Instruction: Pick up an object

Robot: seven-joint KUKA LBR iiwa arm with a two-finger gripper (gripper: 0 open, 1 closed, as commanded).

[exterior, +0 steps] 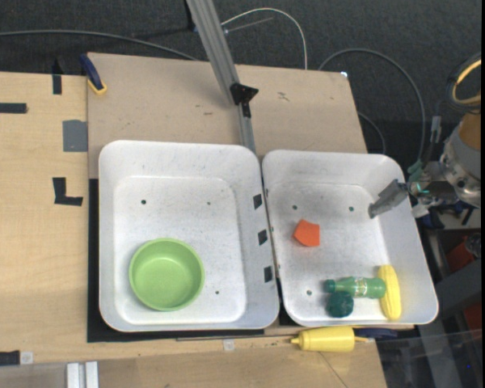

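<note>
The right bin holds an orange block near its middle. Along its front right lie a green bottle, a dark teal object touching the bottle, and a yellow banana-shaped piece. A light green bowl sits at the front left of the left bin. My gripper hangs over the right bin's right edge, up and to the right of the orange block and well apart from it. I see nothing in its grasp.
A grey metal pole slants down from the top to the gap between the bins. A yellow bottle-like object lies outside the right bin's front rim. Cables loop behind the bench. The arm's wrist stands at the right edge.
</note>
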